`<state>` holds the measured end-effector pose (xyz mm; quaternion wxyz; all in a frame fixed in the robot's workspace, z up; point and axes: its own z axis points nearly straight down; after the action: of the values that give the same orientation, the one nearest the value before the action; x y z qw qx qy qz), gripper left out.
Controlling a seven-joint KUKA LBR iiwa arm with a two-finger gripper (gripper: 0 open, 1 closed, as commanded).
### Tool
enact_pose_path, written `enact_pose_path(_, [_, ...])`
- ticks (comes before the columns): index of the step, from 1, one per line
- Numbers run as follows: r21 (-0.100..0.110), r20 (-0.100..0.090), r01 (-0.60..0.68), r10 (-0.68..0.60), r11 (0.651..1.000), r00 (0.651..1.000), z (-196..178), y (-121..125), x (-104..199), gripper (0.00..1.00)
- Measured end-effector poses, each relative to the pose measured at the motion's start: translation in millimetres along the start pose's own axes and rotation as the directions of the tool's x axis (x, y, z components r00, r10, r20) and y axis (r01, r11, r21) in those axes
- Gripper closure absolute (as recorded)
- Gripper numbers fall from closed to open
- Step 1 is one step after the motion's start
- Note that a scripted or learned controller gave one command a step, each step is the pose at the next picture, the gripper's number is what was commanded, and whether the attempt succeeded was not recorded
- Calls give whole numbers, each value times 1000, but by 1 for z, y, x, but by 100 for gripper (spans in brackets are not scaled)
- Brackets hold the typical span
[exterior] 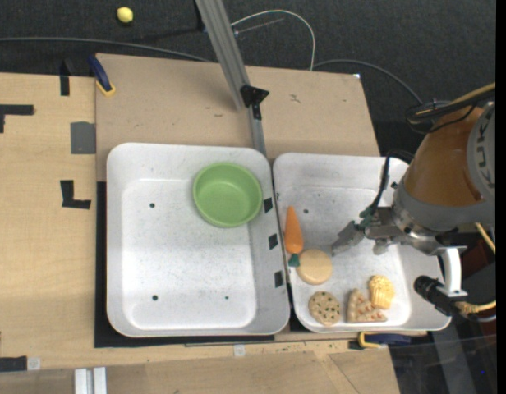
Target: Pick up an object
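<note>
Hovering in the right bin (343, 169) with jaws spread and nothing between them, the gripper (356, 235) sits just beside the round bun (315, 266) and carrot (293, 230), so a descent could nudge either away.

The arm (450, 183) is a thick rounded body with a broad orange band above a grey wrist, a dark metal gripper (351, 238) at its tip, a thin black cable along its side, and a white bracket with a black knob below.
</note>
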<state>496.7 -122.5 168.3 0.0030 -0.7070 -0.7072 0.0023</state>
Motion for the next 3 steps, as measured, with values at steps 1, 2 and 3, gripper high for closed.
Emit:
enact_pose_path(1, [1,-1,1,-1,1000,1000,45,-4,4,0])
enact_pose_path(2, [-8,-3,0,0,1000,1000,76,-2,5,0])
enact_pose_path(3, [-8,-3,2,-2,1000,1000,65,-2,5,100])
